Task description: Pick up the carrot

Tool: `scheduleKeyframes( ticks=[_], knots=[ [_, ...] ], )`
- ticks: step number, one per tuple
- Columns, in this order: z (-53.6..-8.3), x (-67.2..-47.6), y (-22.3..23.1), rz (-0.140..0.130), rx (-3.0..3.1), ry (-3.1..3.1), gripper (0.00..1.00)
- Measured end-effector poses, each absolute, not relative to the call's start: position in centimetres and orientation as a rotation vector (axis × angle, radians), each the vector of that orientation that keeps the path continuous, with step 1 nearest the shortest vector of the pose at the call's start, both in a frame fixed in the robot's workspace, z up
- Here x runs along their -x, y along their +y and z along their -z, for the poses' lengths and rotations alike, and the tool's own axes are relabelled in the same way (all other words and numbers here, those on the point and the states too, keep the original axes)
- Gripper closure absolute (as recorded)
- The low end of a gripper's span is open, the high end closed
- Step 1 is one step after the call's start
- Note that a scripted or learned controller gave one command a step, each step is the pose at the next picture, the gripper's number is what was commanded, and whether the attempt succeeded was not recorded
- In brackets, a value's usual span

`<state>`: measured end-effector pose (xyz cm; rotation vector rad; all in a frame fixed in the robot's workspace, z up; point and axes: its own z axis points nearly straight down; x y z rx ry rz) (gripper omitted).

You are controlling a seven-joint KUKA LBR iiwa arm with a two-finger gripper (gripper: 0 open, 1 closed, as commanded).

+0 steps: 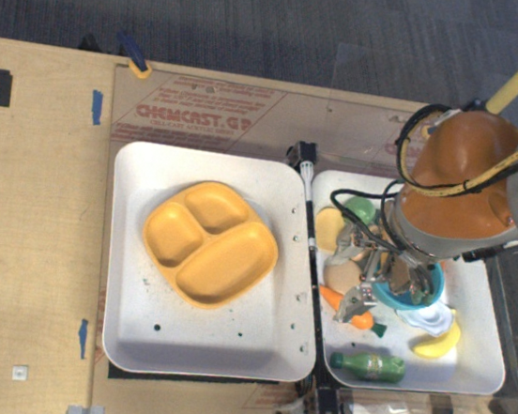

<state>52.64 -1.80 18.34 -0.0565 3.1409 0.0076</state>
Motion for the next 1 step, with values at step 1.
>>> scheduleKeyframes(
  ticks=[1],
  knots=[
    [-18.50, -49.34, -3.61, -0.001, -0.099, 3.138, 0.00]
  ],
)
